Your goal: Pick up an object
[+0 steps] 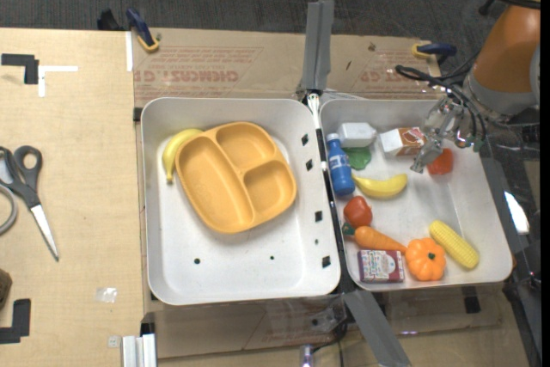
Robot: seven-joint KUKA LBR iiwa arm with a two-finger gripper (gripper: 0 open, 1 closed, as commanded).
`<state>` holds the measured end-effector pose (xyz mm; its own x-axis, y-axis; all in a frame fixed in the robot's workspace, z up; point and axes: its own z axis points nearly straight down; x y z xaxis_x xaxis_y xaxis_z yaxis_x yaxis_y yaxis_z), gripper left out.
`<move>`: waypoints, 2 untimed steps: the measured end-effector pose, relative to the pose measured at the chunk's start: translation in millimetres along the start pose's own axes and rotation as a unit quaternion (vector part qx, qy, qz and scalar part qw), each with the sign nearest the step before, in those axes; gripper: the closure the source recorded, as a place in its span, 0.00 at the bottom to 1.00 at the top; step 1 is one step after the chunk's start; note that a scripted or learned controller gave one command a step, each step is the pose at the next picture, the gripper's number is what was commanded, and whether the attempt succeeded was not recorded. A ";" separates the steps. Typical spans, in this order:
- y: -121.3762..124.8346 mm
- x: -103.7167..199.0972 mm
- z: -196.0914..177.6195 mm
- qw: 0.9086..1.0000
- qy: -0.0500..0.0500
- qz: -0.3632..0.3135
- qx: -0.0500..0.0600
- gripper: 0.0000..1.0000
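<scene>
Two white bins (pixel 163 271) on bench, pincer (pixel 432 152) over right bin, grip unclear, red object (pixel 442 165) half hidden beneath.

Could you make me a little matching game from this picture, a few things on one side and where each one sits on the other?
Things:
1. divided plate
2. scissors
3. pumpkin
4. blue bottle

Places:
A. on the wooden bench, left of both bins
B. near the front edge of the right bin, between a small pink carton and a corn cob
C. in the left bin, with a banana tucked against its left rim
D. in the right bin, close to the wall that divides the bins

Pairs: 1-C, 2-A, 3-B, 4-D
</scene>
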<state>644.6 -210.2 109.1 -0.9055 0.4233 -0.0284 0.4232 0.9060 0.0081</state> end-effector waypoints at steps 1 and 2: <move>1.8 0.4 0.0 0.997 0.000 0.082 -0.001 0.00; 13.6 -7.2 -0.6 0.992 -0.001 0.130 0.002 0.00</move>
<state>656.8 -200.9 110.0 -0.7657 0.6426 -0.0283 0.6426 0.7662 0.0109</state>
